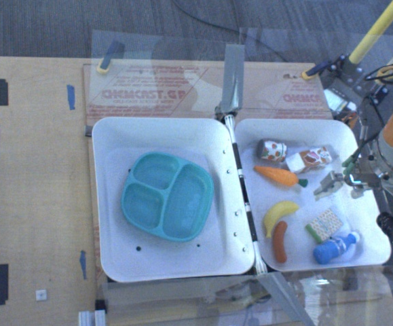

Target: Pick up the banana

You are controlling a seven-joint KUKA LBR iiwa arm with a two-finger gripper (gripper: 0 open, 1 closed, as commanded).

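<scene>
The yellow banana [279,214] lies curved in the right bin [367,250], near its left-centre, just above a red sausage [279,242]. My gripper [342,185] hovers over the bin's right side, up and to the right of the banana and apart from it. Its fingers [326,183] stand open with nothing between them.
Around the banana in the right bin lie an orange carrot [277,176], a small can [272,150], a red-and-white packet [309,159], a checked packet [327,223] and a blue bottle [334,248]. The left bin [115,141] holds a teal divided plate [167,195].
</scene>
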